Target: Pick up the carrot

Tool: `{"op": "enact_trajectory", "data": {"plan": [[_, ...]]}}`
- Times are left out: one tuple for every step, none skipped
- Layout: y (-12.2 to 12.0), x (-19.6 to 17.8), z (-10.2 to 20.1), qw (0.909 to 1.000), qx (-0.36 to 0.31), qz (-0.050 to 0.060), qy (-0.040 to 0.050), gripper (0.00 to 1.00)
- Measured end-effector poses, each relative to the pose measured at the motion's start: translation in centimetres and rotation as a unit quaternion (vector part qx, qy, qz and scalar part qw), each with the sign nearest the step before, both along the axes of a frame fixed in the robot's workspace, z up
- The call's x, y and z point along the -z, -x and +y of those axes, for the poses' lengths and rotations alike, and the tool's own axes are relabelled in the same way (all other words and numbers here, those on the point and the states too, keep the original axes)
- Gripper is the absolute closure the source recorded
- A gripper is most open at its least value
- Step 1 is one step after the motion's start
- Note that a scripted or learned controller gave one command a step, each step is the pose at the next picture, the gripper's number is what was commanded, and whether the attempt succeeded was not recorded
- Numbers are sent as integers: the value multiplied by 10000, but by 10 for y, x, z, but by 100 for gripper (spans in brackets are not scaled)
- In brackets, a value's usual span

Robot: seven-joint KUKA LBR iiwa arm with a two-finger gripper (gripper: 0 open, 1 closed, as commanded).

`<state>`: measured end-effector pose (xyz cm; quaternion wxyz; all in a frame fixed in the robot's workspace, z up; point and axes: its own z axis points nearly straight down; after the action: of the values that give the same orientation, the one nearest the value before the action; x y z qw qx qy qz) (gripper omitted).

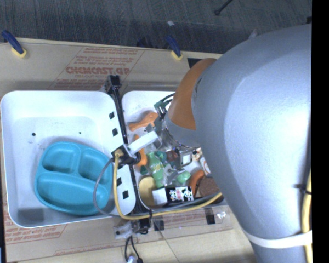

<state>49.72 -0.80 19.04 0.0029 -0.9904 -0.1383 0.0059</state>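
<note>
Two white bins [11, 147] are sitting under the arm — its gripper [167, 141], grip state impossible to tell, is crowding the carrot [142, 122]; clearing neighbouring clutter looks wise.

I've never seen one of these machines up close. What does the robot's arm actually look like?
The arm is a bulky, rounded grey shell, smooth and slightly glossy. Near its lower end an orange band wraps around it. Below that sits a darker metal wrist section leading to the gripper, with a white bar-shaped part sticking out beside it. A thin yellowish cable runs down the arm's side.
</note>
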Motion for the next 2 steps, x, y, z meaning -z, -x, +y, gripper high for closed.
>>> {"op": "enact_trajectory", "data": {"plan": [[22,0,11,9996,298,19,3,0],[22,0,11,9996,298,19,3,0]]}}
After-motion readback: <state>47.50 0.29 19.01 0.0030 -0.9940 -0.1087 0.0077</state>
